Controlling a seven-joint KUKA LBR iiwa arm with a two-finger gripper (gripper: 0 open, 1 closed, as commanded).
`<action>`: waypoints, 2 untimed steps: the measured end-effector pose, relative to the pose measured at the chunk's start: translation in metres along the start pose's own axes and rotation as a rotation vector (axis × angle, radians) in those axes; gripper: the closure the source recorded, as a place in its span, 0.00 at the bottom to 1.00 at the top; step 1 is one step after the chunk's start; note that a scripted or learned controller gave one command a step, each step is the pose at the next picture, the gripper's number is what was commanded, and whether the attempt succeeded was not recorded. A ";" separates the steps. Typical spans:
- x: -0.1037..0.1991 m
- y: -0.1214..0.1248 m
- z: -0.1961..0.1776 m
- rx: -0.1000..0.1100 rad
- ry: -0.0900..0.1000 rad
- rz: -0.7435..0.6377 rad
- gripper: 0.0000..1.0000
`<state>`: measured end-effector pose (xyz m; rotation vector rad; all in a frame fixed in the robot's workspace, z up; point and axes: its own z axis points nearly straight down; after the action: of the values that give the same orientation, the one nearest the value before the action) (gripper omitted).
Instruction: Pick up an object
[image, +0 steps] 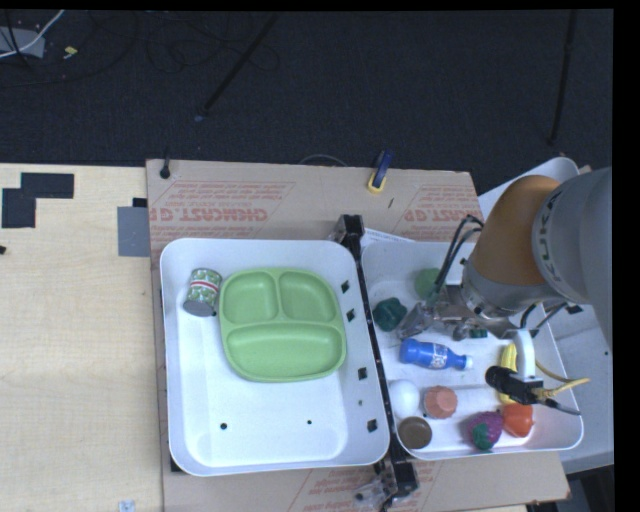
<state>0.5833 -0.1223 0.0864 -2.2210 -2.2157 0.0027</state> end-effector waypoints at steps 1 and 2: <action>-0.002 -0.001 -0.011 0.001 0.000 0.007 1.00; -0.007 -0.007 -0.055 -0.004 -0.002 0.005 1.00</action>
<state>0.5763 -0.1291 0.1417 -2.2295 -2.2129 -0.0001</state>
